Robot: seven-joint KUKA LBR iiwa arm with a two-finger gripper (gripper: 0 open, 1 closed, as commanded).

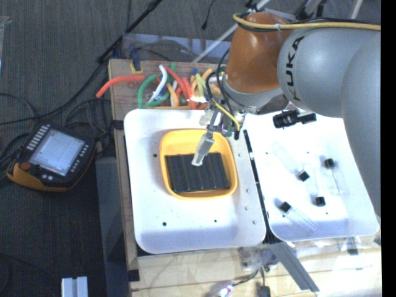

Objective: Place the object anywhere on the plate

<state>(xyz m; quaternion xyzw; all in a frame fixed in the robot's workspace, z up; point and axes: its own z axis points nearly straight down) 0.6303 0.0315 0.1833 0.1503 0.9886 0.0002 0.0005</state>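
Camera view | grey KUKA arm with orange band (260, 48) reaches over left white bin (185, 228) | two-finger gripper (199, 159) hangs above yellow square plate (230, 159), near the bin's back edge | dark ribbed rectangular object (198, 175) lies on plate | jaws: cannot tell | right white bin (346, 221) holds small clear tubes with black caps (303, 176)

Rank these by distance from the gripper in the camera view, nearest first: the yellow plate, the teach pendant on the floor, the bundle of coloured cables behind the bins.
Measured from the gripper:
1. Yellow plate, directly beneath it in the left bin.
2. Coloured cables, behind the left bin, up and to the left.
3. Teach pendant, on the floor far to the left, beyond the bench.
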